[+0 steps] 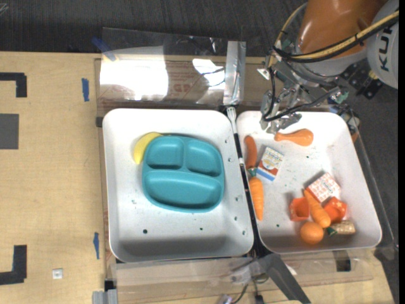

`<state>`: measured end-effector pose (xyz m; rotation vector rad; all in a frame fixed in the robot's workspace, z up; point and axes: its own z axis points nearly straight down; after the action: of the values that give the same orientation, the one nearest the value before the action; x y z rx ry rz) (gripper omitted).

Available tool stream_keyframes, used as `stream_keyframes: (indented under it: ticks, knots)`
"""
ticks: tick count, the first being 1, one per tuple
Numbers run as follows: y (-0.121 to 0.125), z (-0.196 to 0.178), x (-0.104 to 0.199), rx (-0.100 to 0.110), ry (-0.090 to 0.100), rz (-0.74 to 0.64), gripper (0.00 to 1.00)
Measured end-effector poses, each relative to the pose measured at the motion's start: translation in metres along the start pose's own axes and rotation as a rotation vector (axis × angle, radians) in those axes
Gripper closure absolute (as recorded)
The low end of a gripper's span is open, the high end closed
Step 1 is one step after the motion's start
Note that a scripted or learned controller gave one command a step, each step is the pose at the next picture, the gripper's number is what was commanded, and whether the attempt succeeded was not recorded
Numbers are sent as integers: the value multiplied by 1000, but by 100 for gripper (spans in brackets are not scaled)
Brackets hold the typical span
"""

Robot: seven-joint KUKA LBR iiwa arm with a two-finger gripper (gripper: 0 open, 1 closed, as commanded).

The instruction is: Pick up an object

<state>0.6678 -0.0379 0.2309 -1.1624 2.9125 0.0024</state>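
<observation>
A: State the bin contents.
B: Left bin (120, 189): teal divided tray (183, 173) over a yellow item (142, 144). Right bin (361, 189): carrot (256, 197), small carton (272, 163), orange squash-shaped toy (297, 136).
A: Gripper?
B: Gripper (281, 116) is just beside the squash-shaped toy; finger state cannot be determined.

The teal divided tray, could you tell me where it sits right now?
The teal divided tray lies in the middle of the left bin, partly covering a yellow object at its upper-left.
</observation>
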Motion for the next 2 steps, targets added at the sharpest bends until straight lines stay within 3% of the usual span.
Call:
stream_keyframes:
  ticks: [1,2]
  knots:
    - [-8,-38,6,7,-5,-216,100]
    - [41,-30,-39,0,-2,-223,100]
